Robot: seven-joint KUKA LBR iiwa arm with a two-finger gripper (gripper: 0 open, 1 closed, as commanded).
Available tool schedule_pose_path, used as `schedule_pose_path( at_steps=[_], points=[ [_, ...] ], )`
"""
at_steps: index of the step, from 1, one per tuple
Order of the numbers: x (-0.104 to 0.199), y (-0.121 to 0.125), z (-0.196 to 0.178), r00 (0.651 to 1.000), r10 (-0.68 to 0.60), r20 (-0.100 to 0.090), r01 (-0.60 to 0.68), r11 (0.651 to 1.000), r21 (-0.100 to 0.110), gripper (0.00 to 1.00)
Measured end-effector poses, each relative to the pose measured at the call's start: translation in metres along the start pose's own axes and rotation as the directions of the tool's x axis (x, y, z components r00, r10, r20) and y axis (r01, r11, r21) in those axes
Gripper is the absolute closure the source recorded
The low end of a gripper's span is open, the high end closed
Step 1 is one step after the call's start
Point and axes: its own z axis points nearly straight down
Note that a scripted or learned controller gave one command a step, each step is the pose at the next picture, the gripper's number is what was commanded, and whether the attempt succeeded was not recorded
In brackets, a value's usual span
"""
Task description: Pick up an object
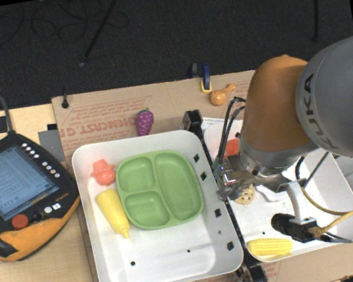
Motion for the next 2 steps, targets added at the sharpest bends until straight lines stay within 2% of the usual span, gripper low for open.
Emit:
schedule_pose_path(
  at_steps=[1,2],
  points=[
    [0.028,-0.035,-0.002,1.000,0.001,0.001,-0.001,1.000,-0.001,1.00],
    [0.030,-0.014,-0.009,1.000,0.003,0.002,-0.003,1.000,-0.006,1.00]
  ],
)
